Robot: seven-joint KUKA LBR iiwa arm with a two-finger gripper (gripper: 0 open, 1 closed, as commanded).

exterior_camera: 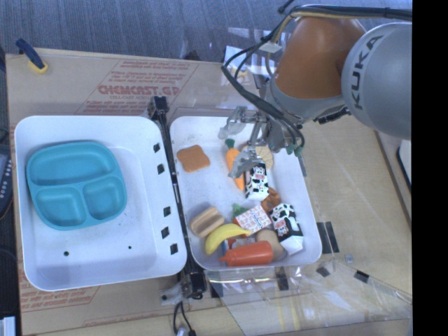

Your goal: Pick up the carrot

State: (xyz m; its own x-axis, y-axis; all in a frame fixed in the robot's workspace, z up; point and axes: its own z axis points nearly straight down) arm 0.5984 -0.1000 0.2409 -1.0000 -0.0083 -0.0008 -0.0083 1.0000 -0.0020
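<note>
Gripper [246,161] low over carrot [233,159] in right bin [210,187], ready to grab; can't tell if hand wide or closed

Blue divided tray [75,183] in left bin; banana [222,236] and toast [193,158] in right

Smooth, glossy plastic is seen in the blue divided tray [75,183] and the white bins [98,257]; the carrot [234,161] at twelve o'clock looks matt orange, the gripper [246,145] bare metal, the bench [133,82] printed cardboard
</note>
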